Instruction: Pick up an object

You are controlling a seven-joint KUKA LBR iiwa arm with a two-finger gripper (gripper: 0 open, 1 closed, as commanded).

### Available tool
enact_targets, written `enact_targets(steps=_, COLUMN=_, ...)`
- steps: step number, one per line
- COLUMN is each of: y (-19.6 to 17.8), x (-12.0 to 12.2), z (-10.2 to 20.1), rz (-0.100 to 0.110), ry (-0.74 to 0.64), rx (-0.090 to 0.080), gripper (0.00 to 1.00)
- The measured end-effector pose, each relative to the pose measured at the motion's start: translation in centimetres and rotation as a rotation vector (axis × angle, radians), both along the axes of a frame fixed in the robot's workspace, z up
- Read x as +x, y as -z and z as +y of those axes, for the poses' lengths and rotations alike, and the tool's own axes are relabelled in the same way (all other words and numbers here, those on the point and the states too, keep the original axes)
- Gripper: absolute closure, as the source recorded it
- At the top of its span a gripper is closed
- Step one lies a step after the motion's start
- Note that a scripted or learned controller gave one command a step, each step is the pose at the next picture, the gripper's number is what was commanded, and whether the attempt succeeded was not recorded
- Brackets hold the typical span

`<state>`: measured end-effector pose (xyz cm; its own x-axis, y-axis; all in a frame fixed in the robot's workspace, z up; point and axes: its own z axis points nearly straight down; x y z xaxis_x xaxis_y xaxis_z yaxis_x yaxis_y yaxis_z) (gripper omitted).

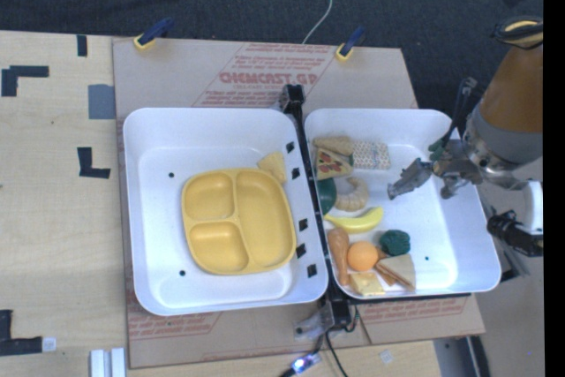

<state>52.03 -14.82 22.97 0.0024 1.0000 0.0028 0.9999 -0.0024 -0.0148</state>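
Camera view shows the gripper (424, 177) up over the right bin (459, 274), jaws spread, holding nothing. Nothing is picked yet; the banana (356, 221) lies nearby among toy food.

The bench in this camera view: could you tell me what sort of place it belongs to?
Most likely a robotics lab set up for pick-and-place tests. Two white bins sit on a clamped cardboard sheet, toy food such as a banana fills the right bin, and the arm's end effector hangs over it.
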Motion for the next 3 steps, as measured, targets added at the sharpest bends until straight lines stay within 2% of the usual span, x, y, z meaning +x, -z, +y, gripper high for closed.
enact_targets(steps=1, y=-0.7, x=0.3, z=0.0, rz=-0.013, ry=-0.003, rx=-0.002, gripper=0.0)
enact_targets(steps=2, y=5.5, x=0.2, z=0.8, rz=-0.008, ry=-0.004, rx=-0.001, gripper=0.0)
enact_targets(steps=3, y=10.1, x=-0.6, z=0.9, rz=-0.009, ry=-0.003, rx=-0.002, gripper=0.0)
